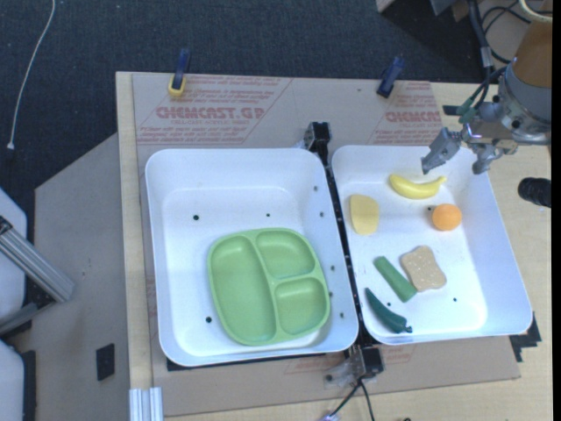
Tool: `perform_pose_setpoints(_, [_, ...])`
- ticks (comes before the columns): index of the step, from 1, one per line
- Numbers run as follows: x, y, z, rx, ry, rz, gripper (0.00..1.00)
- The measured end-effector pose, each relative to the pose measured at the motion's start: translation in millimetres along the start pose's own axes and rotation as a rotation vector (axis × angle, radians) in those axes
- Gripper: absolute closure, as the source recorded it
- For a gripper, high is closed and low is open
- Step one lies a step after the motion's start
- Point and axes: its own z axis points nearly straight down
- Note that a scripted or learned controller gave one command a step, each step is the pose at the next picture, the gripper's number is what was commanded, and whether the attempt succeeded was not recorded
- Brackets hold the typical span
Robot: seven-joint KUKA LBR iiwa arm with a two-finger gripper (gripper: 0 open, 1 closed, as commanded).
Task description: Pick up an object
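My gripper (459, 157) hangs open over the far right part of the right bin (495, 310), with nothing between its fingers. Its left finger (437, 155) stands just above the yellow banana (415, 186). In the same bin lie an orange ball (446, 217), a pale yellow wedge (364, 213), a tan slice of toast (423, 268), a light green stick (394, 278) and a dark green pepper-like piece (386, 313).
The left bin (180, 191) holds a green divided plate (266, 283). A black clamp (317, 136) sits between the bins at the far edge. Blue clips (391, 75) hold the cardboard base at the back.
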Motion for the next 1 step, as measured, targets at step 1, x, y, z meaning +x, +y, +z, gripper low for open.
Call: perform_pose_setpoints(1, [0.3, 1.8, -7.3, -0.013, -0.002, -0.002, 0.0])
